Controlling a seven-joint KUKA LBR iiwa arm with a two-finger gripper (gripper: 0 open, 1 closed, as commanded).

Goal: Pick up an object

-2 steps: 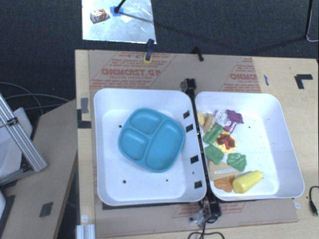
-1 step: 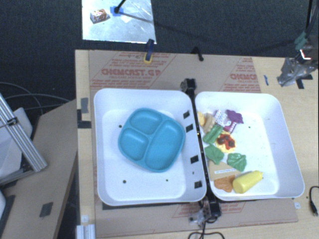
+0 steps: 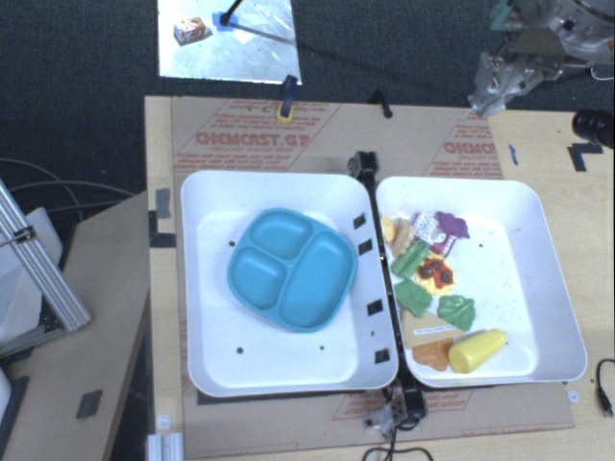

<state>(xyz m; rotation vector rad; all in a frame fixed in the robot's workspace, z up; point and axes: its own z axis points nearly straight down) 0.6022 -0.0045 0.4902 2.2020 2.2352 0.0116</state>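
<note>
table (image 3: 288,133): tan board carrying my two white bins side by side.
left bin (image 3: 207,353): just a blue divided plate (image 3: 291,268) in it.
right bin (image 3: 548,257): all the small stuff, piled along its left side.
tool (image 3: 495,84): parked up high past the far edge of the right bin, well apart from everything; can't tell if it's open or closed from here.
progress: honestly nothing picked yet, whole reach and grab left.
yellow bottle (image 3: 476,350): likely pick, lying flat at the bin's near edge, long axis slanting, narrow end pointing right.
</note>
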